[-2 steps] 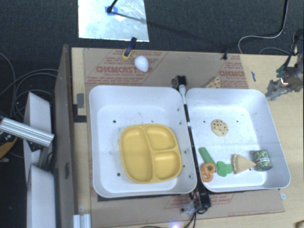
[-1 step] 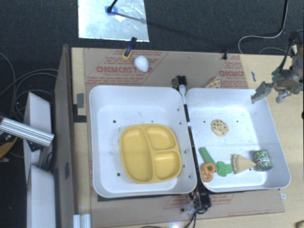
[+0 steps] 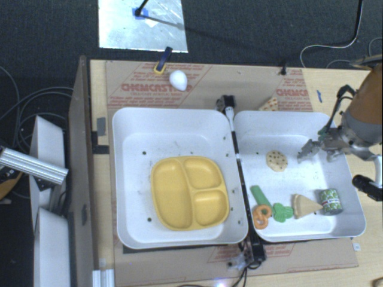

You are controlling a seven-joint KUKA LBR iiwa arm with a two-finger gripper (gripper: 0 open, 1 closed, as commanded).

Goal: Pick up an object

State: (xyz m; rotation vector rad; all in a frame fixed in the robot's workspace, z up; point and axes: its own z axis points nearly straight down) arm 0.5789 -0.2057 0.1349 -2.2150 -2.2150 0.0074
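The right bin [image 3: 281,119] holds several small toys: a round cookie [image 3: 276,159], a green stick-shaped piece [image 3: 260,195], an orange ring [image 3: 261,215], a tan wedge [image 3: 306,205] and a small green can [image 3: 330,201]. My gripper [image 3: 319,152] hangs over the right bin's upper right part, right of the cookie and above the wedge and can. Its two fingers stand apart, open, with nothing between them. The grey arm with its orange band comes in from the right edge.
The left bin [image 3: 173,117] holds a yellow divided plate [image 3: 190,192]. Behind the bins, on the cardboard, lie a white egg [image 3: 178,79], a blue and yellow tool [image 3: 161,61] and a cracker [image 3: 270,104]. A black divider runs between the bins.
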